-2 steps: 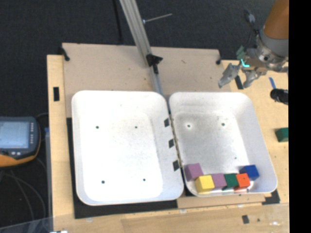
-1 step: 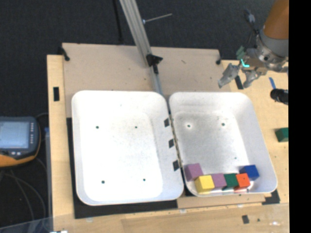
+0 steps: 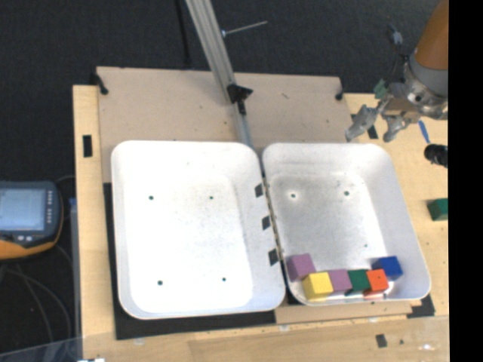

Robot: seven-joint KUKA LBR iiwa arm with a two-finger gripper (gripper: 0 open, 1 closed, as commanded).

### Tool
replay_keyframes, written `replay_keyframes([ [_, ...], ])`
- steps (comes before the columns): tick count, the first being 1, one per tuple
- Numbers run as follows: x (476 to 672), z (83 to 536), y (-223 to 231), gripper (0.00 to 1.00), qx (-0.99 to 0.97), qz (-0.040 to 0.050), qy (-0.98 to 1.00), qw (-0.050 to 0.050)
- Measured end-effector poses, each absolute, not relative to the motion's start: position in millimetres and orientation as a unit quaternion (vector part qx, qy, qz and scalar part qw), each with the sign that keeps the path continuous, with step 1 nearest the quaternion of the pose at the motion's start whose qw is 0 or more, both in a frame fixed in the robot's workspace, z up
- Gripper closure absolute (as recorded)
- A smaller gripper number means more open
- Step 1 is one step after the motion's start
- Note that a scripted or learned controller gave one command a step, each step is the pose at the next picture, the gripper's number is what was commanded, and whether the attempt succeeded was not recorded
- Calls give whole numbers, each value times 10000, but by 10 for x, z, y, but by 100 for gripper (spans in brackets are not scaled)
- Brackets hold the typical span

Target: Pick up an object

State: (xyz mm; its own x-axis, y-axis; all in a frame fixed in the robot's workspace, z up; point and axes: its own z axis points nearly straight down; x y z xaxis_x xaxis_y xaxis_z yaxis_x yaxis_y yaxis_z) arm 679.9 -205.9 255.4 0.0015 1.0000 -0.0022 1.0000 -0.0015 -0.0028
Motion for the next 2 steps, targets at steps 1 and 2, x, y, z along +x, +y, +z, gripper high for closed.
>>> replay_keyframes([
  [1,6802,2571,-2048,0,-7068,13,-7074,-4],
  [2,6803,2571,-2046,0,-7065,14,-7077,-4],
])
